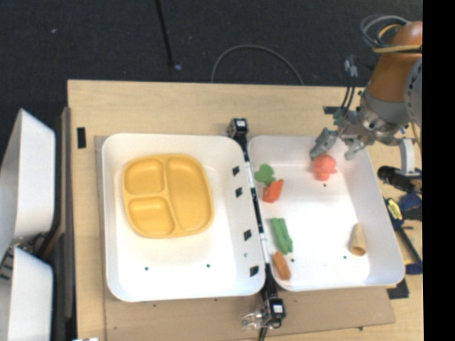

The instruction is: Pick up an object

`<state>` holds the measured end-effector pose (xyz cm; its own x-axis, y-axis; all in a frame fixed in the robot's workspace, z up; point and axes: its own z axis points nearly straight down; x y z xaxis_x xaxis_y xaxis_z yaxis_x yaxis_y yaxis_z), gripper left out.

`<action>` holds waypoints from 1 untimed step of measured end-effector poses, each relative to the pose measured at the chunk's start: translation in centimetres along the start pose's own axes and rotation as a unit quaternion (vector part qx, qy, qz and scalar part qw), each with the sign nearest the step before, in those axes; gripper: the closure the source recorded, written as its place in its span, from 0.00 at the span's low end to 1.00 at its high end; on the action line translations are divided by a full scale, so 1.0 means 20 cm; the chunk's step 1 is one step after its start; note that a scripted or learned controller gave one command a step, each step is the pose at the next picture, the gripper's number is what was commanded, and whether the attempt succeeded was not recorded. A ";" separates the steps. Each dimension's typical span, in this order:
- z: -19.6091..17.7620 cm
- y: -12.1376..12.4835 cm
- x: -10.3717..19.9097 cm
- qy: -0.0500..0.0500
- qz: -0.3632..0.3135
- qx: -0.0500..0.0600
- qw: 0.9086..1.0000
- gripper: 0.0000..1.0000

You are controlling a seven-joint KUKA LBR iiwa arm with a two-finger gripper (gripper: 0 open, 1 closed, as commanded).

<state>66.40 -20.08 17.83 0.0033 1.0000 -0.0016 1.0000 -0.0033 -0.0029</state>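
In the upper right of the frame the gripper [338, 143] hangs with its fingers spread and nothing between them, over the right bin [370, 268], and the pink toy [324, 167] lies in that bin's upper part, just below and slightly left of it.

In the right bin [377, 190], a rounded pink-red object [324, 167] sits near the far wall; a small green piece [264, 172] touches an orange-red piece [273, 190] by the left wall; a longer green piece [281, 234] lies nearer, an orange one [281, 265] beside it; a tan cone [357, 239] rests at the right
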 end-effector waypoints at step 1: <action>0.30 0.00 0.03 0.000 -0.003 0.000 1.000 0.00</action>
<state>66.44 -19.50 11.76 -0.0033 1.0000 -0.0012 1.0000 0.0033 -0.0027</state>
